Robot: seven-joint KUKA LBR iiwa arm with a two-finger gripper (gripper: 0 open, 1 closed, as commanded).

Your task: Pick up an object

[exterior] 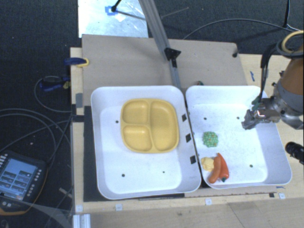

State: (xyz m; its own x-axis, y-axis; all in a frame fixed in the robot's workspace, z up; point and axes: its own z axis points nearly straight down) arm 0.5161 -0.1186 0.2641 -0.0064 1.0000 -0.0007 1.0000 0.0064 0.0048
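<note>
In the right bin (270,141) lie a green bumpy piece like broccoli (210,138), a small yellow piece (207,163) and an orange-red carrot-shaped piece (219,168) near the bin's front left. My gripper (250,122) hovers over the right part of that bin, well to the right of the green piece and apart from all three. Nothing shows between its fingers.
The left bin (102,141) holds a yellow divided plate (149,125). A slanted metal pole (156,27) crosses the back of the bench. Cables, clamps and a teach pendant (19,172) lie off the bench's left side.
</note>
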